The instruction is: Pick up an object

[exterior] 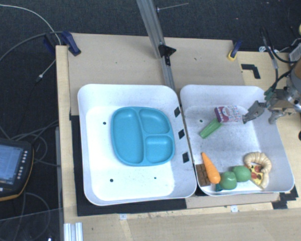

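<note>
End effector [263,113] sits at the right bin's [231,92] upper right edge — its fingers spread apart, nothing between them, one fingertip pointing toward the small purple-and-white carton [227,114] just beside it. A green cylinder [209,129] lies tilted next to the carton. Down in the bin's near corner — an orange carrot [210,168], a green pepper [230,181], a brown block [202,173] and a pale pastry toy [257,165] cluster together. The left bin [95,134] holds a blue divided plate [142,135].

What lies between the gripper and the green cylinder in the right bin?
A small purple-and-white carton lies between the gripper and the green cylinder, seen in the camera view.
</note>
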